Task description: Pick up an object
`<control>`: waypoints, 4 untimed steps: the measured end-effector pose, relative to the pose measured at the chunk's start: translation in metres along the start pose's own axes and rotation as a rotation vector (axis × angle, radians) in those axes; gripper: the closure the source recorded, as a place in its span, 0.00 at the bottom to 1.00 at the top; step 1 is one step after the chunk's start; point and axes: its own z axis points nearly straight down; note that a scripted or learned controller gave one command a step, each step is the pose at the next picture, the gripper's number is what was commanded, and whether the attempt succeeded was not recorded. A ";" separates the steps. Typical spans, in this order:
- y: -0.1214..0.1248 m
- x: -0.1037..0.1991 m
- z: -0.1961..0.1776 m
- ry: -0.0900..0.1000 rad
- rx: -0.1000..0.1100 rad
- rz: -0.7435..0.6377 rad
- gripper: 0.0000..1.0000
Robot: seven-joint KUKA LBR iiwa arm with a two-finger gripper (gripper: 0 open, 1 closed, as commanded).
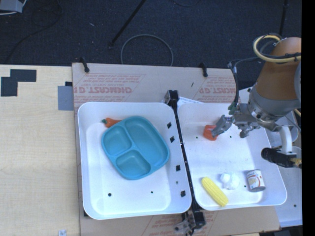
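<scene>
From my remote station, the hand [227, 124] hovered in the right bin [275, 200], touching or just beside a small red object [210, 132]; I could not tell its grip. Nothing looked lifted, so the pick remained undone.

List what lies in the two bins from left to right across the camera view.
Carrot → blue divided plate → red object near the pincer → corn cob → small white object → can.
</scene>
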 end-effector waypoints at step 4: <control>0.003 0.005 0.144 -0.001 -0.010 0.001 0.00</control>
